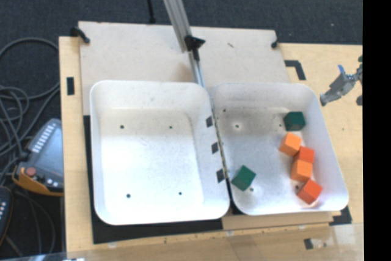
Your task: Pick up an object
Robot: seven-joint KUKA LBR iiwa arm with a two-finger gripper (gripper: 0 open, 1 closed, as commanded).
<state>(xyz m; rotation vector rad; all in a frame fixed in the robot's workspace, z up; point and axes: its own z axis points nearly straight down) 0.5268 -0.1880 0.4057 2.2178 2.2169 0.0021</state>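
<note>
Camera view shows the bench from above, and it is described from its near edge outward. In the right bin, nearest the camera at about five o'clock, an orange block is seen close to the rim. Just beyond it a second orange block and a third are packed touching, and a fourth orange block is set at the head of the line. A dark green block is found alone at about seven o'clock in the same bin, near the divider and well apart from the others. Another dark green block is placed at two o'clock, just beyond the orange line. The left bin is seen beside it.

Farther out, at three o'clock of the frame, the gripper is glimpsed outside the bin, well apart from every block. Nothing is held by it; how far it is open cannot be told, since it is small and cut by the edge.

The approach is judged not yet begun. The lone green block at seven o'clock is probably best chosen, since free space is left around it. A descent centred over it, squared to its faces, is advised. The crowded orange blocks are better avoided, as neighbours could be nudged.
</note>
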